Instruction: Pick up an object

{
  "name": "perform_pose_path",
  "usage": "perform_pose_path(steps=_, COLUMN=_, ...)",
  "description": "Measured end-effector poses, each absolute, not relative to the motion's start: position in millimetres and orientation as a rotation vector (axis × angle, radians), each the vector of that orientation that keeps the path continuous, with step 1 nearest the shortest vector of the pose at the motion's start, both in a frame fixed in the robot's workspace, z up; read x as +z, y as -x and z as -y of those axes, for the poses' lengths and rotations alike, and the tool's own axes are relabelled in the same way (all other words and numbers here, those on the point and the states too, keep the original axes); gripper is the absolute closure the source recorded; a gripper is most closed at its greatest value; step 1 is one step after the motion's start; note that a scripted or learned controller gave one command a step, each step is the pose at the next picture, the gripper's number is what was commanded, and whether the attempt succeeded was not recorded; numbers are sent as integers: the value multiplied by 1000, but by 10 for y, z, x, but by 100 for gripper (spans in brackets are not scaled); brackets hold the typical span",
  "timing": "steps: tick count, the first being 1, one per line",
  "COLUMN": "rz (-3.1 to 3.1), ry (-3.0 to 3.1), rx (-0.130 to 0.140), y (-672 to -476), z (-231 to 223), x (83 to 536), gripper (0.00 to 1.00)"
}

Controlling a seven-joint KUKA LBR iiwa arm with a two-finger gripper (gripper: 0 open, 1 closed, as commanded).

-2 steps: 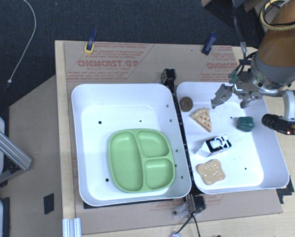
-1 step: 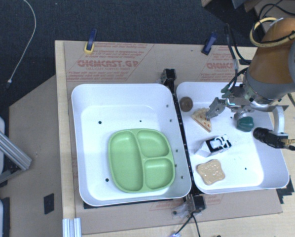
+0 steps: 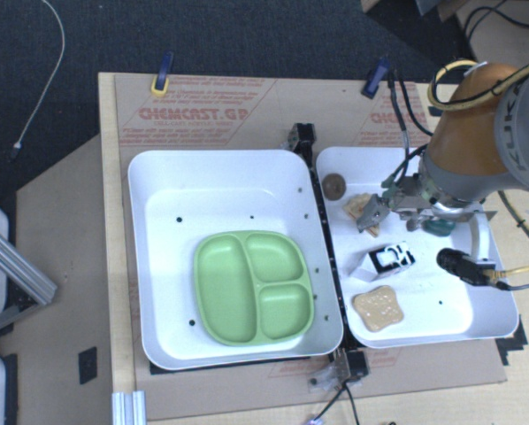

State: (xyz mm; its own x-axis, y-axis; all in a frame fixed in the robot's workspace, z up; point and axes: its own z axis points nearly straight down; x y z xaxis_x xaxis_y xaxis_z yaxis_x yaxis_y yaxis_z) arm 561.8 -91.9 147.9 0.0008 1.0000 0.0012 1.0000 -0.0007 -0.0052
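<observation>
My gripper (image 3: 390,223) hangs over the upper middle of the right bin (image 3: 490,321). A tan, crumpled-looking piece (image 3: 360,205) lies just to its left, close to it. Just below it lies a small black and white object (image 3: 391,258). A teal object (image 3: 440,227) peeks out from under the wrist on the right, mostly hidden. Near the bin's front lies a tan toast-shaped piece (image 3: 377,308), and a small brown round thing (image 3: 333,185) sits at the bin's upper left corner. I see nothing held.
The left bin (image 3: 158,202) holds a green divided plate (image 3: 252,286) in its lower half. The grey arm with its orange band (image 3: 472,122) reaches in from the right over the right bin's far side. Clamps sit between the bins at the back and front.
</observation>
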Motion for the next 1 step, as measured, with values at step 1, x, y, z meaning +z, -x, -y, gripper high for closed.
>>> perform_pose_path(steps=1, rz=2215, ry=2218, rx=7, y=-5618, z=1008, x=897, gripper=0)
